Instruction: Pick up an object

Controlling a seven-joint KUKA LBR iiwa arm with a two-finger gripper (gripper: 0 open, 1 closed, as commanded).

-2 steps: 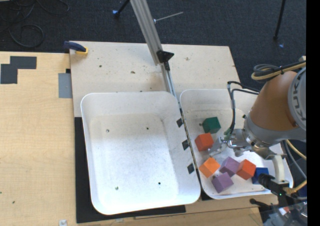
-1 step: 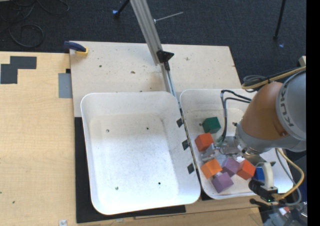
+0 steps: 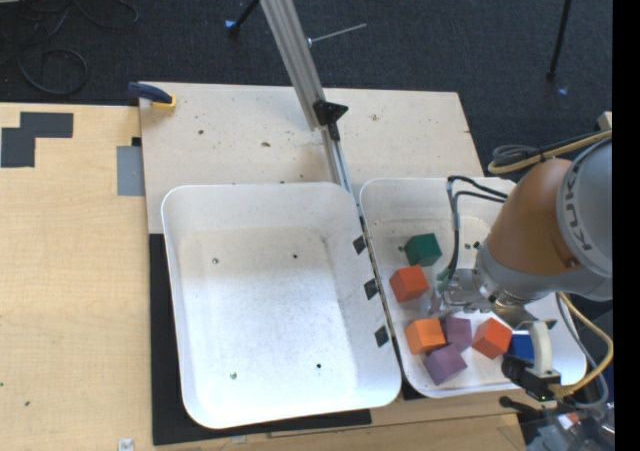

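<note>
The right bin (image 3: pixel 400 201) holds several small blocks: a green one (image 3: pixel 423 248), an orange-red one (image 3: pixel 408 283), an orange one (image 3: pixel 426 335), two purple ones (image 3: pixel 444 363) (image 3: pixel 459 330), another orange-red one (image 3: pixel 491 337) and a blue one (image 3: pixel 520 345). My gripper (image 3: pixel 455 294) is low in this bin, just right of the upper orange-red block and above the smaller purple one. The arm's wrist (image 3: pixel 530 239) covers most of it.
The left bin (image 3: pixel 190 209) lies beside the right one, with small black clips (image 3: pixel 371 288) along the shared wall. A slanted aluminium bar (image 3: pixel 296 44) rises behind the bins. Cables (image 3: pixel 470 189) loop over the right bin's far side.
</note>
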